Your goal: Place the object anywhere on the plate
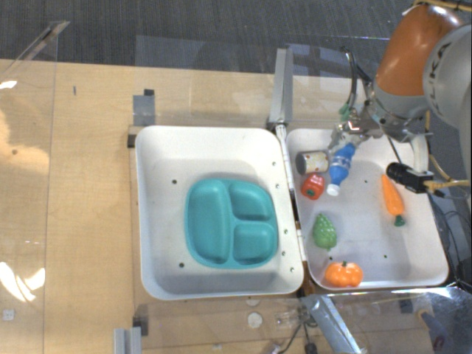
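At centre-left of the frame the teal plate [230, 222] lies in the left bin [158, 168]. At upper right, over the right bin [428, 253], the gripper [352, 133] closes on the top of a blue bottle [340, 164], which hangs tilted from its fingers down toward a red can [313, 186]. A carrot [392, 197], a green fruit [324, 231] and a small pumpkin [344, 273] lie lower in that bin.

A teal three-compartment plate [230, 222] lies flat in the left bin [158, 168].

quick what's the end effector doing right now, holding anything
End effector: over the right bin, at the blue bottle; open or closed cannot be told.
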Tool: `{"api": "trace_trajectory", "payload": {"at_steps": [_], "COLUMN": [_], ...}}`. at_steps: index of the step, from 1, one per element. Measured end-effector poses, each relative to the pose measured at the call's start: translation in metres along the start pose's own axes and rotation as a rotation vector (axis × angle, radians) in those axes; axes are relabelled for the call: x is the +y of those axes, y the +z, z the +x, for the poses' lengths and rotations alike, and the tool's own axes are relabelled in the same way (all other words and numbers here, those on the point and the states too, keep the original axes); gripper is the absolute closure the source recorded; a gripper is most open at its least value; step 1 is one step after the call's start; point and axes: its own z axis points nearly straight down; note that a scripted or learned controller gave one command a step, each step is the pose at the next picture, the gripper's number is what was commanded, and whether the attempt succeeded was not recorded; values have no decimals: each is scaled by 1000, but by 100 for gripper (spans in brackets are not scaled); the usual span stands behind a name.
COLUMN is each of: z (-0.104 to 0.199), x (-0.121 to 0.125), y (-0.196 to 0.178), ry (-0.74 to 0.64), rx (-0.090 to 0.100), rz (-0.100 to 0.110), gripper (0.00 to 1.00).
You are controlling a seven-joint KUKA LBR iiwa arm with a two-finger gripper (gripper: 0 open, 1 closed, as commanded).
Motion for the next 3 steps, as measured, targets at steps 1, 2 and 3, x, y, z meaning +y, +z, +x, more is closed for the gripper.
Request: {"api": "trace_trajectory", "payload": {"at_steps": [1,2,3], "z": [73,137,137], "x": [-74,-57,-57], "y": [4,13,13], "ry": [200,-15,-14], "rx": [3,4,4], "rz": [4,3,2], "gripper": [100,100,0]}}
